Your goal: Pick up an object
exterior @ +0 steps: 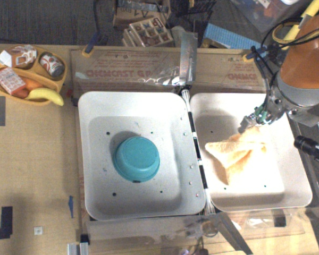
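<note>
Overhead view of the bench (pixel 32 169), read from left to right. At the bench's far-left corner sits a yellow tray (pixel 26 81) holding small packaged items and cans, with a banana (pixel 45 95) lying along its near rim. A strip of cardboard (pixel 133 72) (printed lettering, partly covered by clear film) runs along the far edge of the bench behind both bins.

The left bin (pixel 95 110) is a shallow white tray; a teal bowl (pixel 137 158) rests upside down near its centre, slightly toward the near edge, well apart from the bin walls.

The right bin (pixel 292 190) stands just beside the left one, their inner rims touching. A pale yellow cloth (pixel 235 153) lies crumpled in its middle, one corner trailing toward the near edge and the opposite end raised toward the bin's far-right corner.

The arm (pixel 305 68), grey with an orange band, enters from the right above that corner. Its gripper (pixel 253 121) points down and leftward and meets the raised end of the cloth; the fingertips are small and dark against the fabric, so whether they are spread, closed, or pinching the cloth cannot be told. A yellow cable (pixel 303 17) loops above the arm's wrist.
</note>
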`<state>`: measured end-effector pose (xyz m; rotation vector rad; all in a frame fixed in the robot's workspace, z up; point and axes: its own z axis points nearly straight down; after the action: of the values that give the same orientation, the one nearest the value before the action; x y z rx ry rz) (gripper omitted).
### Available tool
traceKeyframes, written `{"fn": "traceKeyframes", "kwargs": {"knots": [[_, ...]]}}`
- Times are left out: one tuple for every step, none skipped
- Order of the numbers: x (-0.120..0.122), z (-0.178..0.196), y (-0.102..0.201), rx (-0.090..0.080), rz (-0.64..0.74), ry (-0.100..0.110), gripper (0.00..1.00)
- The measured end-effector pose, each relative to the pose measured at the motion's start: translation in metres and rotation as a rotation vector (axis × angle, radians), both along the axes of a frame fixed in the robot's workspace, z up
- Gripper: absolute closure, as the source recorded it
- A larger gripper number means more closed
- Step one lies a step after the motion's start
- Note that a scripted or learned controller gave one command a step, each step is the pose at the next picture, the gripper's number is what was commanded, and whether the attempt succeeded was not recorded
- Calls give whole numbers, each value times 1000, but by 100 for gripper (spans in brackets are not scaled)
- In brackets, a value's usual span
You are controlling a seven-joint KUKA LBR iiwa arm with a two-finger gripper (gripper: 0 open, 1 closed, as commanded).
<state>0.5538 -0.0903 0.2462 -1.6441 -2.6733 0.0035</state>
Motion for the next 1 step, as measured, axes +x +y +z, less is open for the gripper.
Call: {"fn": "traceKeyframes", "kwargs": {"knots": [[0, 0, 0, 0, 0, -1, 0]]}}
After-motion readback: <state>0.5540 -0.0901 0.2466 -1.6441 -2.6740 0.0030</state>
